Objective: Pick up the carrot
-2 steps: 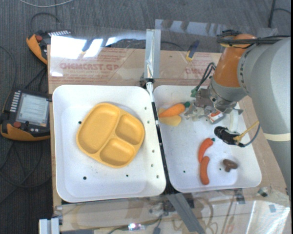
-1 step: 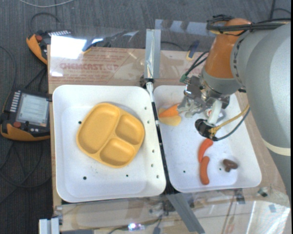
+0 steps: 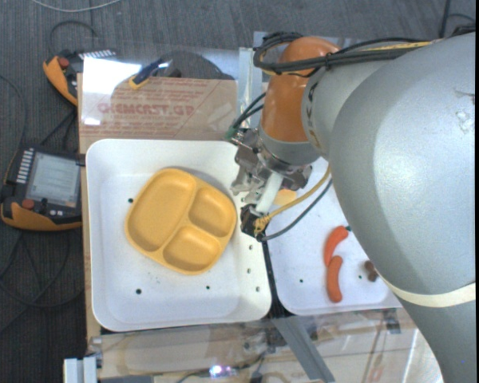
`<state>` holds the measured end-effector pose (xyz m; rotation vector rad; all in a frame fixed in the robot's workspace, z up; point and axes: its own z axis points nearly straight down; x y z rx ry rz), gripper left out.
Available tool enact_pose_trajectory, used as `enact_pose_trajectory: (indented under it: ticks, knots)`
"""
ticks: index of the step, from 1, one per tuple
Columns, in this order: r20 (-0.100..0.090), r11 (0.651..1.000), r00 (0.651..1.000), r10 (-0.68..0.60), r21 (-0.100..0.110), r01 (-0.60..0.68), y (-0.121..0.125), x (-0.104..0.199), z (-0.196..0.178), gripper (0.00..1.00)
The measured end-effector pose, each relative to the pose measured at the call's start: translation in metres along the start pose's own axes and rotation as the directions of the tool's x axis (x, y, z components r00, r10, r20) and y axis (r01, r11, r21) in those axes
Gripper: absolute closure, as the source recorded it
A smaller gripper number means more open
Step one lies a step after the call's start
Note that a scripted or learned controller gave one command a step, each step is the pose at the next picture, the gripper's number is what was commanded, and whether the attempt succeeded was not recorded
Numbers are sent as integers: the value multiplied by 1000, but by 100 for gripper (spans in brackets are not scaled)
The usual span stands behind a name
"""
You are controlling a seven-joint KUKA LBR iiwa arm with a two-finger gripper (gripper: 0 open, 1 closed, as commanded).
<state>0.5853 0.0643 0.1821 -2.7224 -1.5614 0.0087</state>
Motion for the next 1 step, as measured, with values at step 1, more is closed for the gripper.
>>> enact_pose_trajectory:
  ticks: [1]
  knots:
    - [3, 878, 878, 478, -2, -478, -17, -34, 0, 100]
